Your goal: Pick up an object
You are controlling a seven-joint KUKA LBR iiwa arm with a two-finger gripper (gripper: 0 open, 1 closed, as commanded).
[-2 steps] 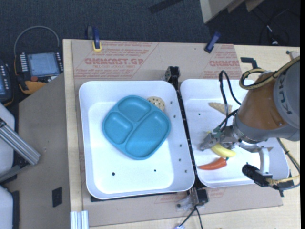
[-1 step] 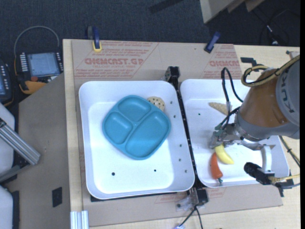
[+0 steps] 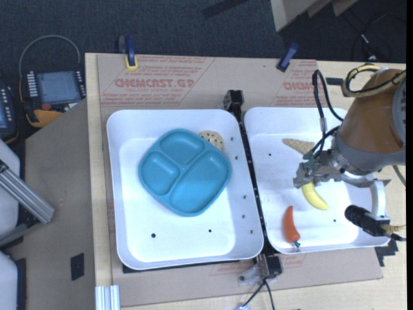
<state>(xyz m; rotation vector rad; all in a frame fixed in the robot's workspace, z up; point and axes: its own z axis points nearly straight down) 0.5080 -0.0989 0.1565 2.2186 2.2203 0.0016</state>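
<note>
1. Bins first: two shallow white ones sit side by side on the bench. The left bin (image 3: 129, 237) has a blue divided plate (image 3: 185, 171) lying in it, with a round cracker (image 3: 211, 137) tucked against the plate's far edge.

2. The right bin (image 3: 335, 237) is where the arm is working. A banana (image 3: 315, 197) lies near its middle, a red pepper (image 3: 291, 224) sits close to the near wall, and a pale cone-shaped wafer (image 3: 298, 145) rests toward the far side.

3. The gripper (image 3: 310, 176) is low over the bin, right at the banana's upper end, touching it or nearly so from where I stand. I cannot tell whether the jaws are apart or closed; the wrist and its fittings crowd them.

4. My reading is that the grasp step is in hand, with the banana as the target. Nothing looks lifted: the fruit seems to lie flat on the bin floor.

5. Next, I would say, the jaws need to close squarely across the banana rather than clip its tip, then rise straight up. A pinch so near the end could let it swing or slip out.
</note>
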